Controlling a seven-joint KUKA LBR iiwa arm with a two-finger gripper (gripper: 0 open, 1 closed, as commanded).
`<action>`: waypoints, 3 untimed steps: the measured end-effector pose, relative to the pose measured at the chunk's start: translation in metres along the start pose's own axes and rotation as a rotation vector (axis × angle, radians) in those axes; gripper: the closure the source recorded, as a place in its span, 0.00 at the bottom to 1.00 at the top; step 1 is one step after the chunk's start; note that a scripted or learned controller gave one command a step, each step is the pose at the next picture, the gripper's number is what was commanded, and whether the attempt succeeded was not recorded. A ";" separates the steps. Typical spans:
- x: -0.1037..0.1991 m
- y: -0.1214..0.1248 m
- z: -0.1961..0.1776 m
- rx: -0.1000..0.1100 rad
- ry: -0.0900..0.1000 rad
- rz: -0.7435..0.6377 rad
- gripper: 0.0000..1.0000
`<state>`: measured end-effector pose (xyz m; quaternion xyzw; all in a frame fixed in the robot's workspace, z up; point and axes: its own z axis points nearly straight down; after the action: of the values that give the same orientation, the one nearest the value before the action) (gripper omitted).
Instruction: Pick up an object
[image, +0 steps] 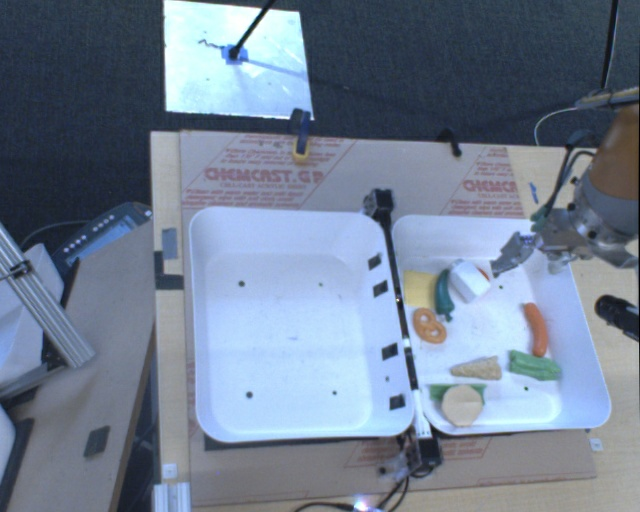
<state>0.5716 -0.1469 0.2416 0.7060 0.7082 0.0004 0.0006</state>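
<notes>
Two white bins (290, 225), seven food items, jaws (508, 255) state unclear

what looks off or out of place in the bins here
Nothing looks spilled or damaged. The right bin holds all the items: a white cup tipped on its side, a pretzel, a carrot-like piece and a green pod. The gripper sits beside the tipped cup.

grey arm (600, 215) — orange band, thin cable — metal tool (512, 252).
</notes>
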 end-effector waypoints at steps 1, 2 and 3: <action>0.000 0.001 -0.011 -0.004 0.000 -0.003 1.00; 0.129 -0.001 -0.007 0.002 0.006 -0.014 1.00; 0.211 -0.023 -0.103 -0.010 0.004 -0.011 1.00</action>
<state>0.5477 0.0639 0.3448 0.7021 0.7120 0.0054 0.0024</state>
